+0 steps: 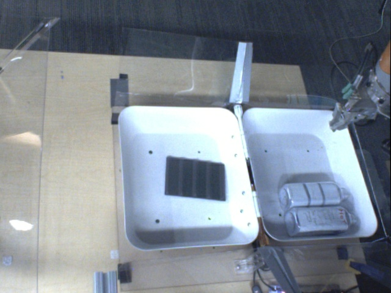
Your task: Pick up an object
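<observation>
Claw (339,122) up at far right corner of right bin (366,188), over the rim; grasp state impossible to tell, nothing seen held. Silver pack (316,210) lying in near right part of that bin, toward the camera from the claw, long axis running left-right across the bin. Dark ridged pad (195,178) flat mid left bin (131,163), much farther off, so pack likely the easier reach.
</observation>
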You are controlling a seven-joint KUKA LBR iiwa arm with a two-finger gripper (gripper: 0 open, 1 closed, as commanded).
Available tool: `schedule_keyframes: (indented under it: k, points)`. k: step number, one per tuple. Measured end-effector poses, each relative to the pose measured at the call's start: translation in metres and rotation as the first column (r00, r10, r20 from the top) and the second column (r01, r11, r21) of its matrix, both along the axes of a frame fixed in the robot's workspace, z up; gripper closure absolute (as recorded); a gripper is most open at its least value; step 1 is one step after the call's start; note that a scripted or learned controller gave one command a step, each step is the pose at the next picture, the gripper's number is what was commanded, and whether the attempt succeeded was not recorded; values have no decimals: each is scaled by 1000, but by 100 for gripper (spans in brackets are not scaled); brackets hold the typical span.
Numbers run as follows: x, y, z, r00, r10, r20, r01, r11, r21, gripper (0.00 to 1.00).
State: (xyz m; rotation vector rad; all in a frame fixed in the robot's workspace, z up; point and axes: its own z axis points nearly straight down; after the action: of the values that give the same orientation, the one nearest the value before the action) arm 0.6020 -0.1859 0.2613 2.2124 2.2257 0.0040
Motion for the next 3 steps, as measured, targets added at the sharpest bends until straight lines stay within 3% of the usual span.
schedule_keyframes:
  k: [1, 2, 3]
  points:
    - [-32, -7, -172, 999, -47, 8, 47, 999, -1, 0]
    - [-74, 37, -107, 966, 257, 2, -257, 966, -1, 0]
    - [-21, 19, -172, 946, 324, 9, -324, 946, -7, 0]
